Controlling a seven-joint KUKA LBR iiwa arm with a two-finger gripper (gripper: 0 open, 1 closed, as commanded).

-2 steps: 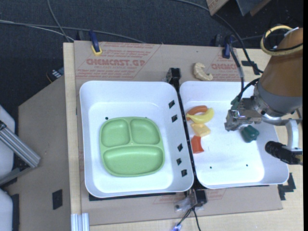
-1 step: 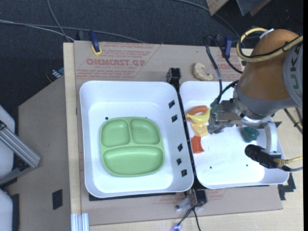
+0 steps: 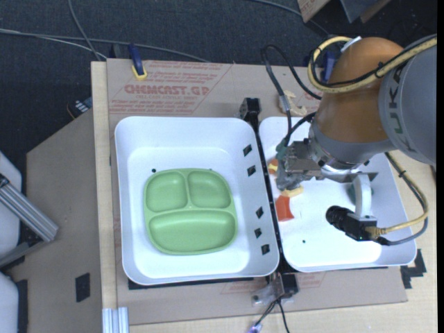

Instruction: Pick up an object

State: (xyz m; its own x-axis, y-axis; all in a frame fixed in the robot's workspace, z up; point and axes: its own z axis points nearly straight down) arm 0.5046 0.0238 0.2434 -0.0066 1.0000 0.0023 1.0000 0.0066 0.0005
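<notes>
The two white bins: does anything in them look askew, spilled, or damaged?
Nothing stands out. The green divided plate lies flat in the left bin, a little turned against its walls. In the right bin, a small orange piece lies near the dividing edge, under the arm. I see no spill or breakage.

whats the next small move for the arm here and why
Probably a short descent toward the orange block. The end effector sits just above it in the right bin, near the divider, and nothing shows as held. The green tray lies in the left bin, farther away.
</notes>
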